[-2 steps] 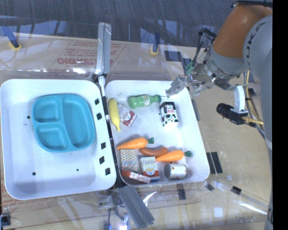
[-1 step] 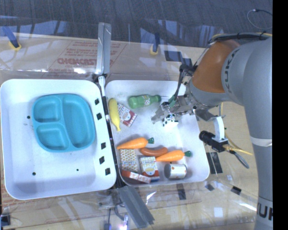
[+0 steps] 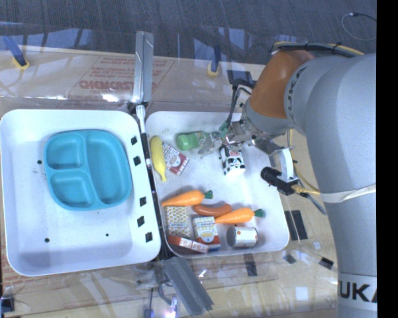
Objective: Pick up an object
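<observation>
Grey arm [image 3: 338, 151] is closest to the lens and fills the 3 o'clock side, with its orange band [image 3: 273, 88] above the wrist. It ends in the gripper [image 3: 229, 138], low over the right bin [image 3: 268, 207] toward that bin's 1 o'clock corner. You can't tell if the gripper is open or closed, since the wrist hides it. Nothing visibly held.

Candidate pick objects all lie in the right bin. The black-and-white cow toy [image 3: 233, 163] is just beside the gripper at its 6 o'clock; contact unclear. The green object [image 3: 189, 140] lies near the gripper at 9 o'clock. Further toward 9, you see the red-and-white packet [image 3: 176, 159] touching the yellow banana [image 3: 157, 158], which lies along the bin's 9 o'clock wall.

Toward the bin's 6 o'clock there's a tight cluster: one carrot [image 3: 183, 198], a red sausage [image 3: 212, 209] and a second carrot [image 3: 235, 215]. Below them sit two small boxes [image 3: 177, 218] and [image 3: 205, 228]. The silver can [image 3: 242, 236] lies on its side at 5 o'clock.

The left bin [image 3: 20, 244], at 9 o'clock of the right bin, holds a blue divided plate [image 3: 88, 167].
</observation>
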Controlling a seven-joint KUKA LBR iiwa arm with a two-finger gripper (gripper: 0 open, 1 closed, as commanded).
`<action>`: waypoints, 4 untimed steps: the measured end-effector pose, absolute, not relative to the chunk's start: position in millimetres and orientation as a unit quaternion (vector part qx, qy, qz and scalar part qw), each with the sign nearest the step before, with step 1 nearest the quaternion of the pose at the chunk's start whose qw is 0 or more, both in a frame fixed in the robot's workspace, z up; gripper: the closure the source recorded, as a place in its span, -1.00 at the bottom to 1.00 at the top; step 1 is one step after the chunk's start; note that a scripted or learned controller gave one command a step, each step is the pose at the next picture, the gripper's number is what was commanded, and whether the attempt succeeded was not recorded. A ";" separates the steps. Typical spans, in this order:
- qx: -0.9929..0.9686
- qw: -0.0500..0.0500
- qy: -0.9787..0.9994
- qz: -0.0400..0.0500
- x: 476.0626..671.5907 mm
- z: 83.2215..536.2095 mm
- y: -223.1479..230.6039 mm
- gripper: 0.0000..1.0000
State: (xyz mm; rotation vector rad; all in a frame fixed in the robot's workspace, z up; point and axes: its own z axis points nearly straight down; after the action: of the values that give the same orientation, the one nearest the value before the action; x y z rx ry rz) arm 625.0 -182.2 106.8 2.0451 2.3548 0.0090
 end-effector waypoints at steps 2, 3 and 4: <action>0.652 0.010 0.758 0.006 628.0 118.0 -176.9 -1.00; 0.703 -0.001 0.711 0.000 550.7 90.7 -165.2 -1.00; 0.702 -0.001 0.712 -0.001 551.1 99.9 -166.5 1.00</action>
State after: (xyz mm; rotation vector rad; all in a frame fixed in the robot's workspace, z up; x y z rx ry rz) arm 551.1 -166.5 99.9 2.2064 2.2380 -0.0023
